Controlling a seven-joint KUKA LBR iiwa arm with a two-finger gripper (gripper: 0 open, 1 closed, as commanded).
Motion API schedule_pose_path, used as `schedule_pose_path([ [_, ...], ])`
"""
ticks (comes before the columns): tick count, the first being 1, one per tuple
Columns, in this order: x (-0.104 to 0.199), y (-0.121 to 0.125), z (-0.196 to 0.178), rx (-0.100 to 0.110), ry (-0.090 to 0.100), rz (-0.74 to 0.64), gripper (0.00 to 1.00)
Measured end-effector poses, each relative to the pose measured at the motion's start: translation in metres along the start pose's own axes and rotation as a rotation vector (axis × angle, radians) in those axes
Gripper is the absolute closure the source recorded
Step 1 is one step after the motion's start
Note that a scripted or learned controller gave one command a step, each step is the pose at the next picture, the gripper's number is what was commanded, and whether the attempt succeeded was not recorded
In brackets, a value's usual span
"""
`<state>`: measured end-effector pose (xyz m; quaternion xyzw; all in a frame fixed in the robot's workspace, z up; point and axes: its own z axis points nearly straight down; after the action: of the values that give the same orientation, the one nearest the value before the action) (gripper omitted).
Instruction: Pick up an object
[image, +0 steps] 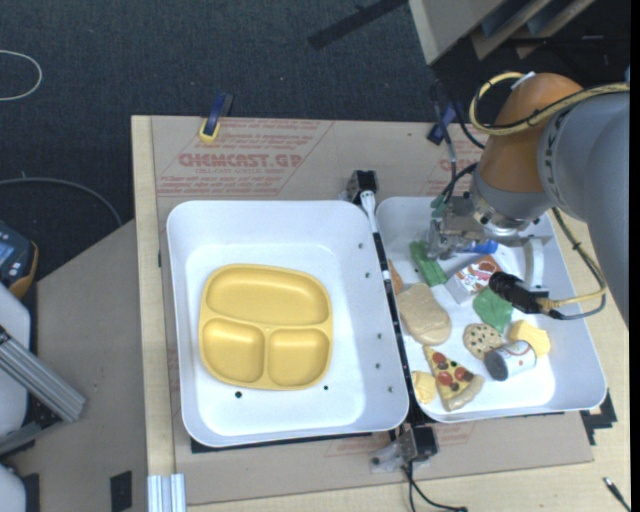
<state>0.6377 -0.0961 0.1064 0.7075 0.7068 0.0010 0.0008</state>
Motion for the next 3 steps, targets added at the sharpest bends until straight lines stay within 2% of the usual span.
schedule_pose_path([
  [2,-0.003,0.012,-0.115,-0.007,-0.002,-0.002,1.00],
  [3,0.039,-0.018,-0.127,0.004,0.003,-0.005,1.00],
])
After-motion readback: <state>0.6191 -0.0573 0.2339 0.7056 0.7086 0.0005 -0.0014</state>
